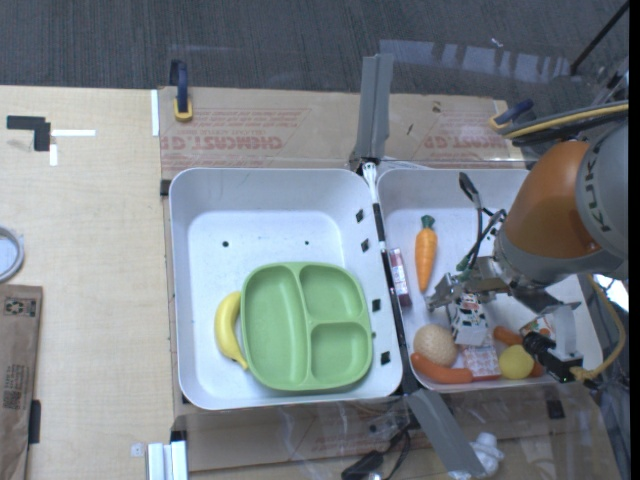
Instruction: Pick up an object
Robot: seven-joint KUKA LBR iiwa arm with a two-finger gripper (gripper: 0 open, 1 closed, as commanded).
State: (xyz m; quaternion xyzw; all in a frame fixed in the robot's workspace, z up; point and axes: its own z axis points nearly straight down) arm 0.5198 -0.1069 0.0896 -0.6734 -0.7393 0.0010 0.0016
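**Gripper low over a crowded corner of the right bin**

While the task names no particular object, the likeliest target, judging by where the gripper [458,300] hangs, is the pale egg-shaped object [435,343] in the near part of the right bin [400,183]. It is rounded, with no clear long axis and no pointing end that can be made out. It lies just below the gripper and touches, or nearly touches, an orange sausage-shaped piece [442,371] lying crosswise along the bin's near wall.

Close to the right are a small white carton-like item [468,318], a flat red-and-white packet [483,361] and a yellow ball [516,364]. Farther back stands a toy carrot [426,253], its long axis running front to back, green top pointing away from the camera and tip pointing toward it. A slim red stick [399,273] lies along the bin's left wall, parallel to the carrot.

Whether the gripper is spread or closed cannot be told; nothing is visibly held.

The main risk is crowding: a descent here could land on two things at once, push the egg shape against the sausage piece, or let the round surface slip out of a pinch. The carton beside the gripper could be knocked over.

The left bin [190,268] holds a green divided plate [303,324] with a banana [228,330] tucked against its left edge, well apart from the arm.
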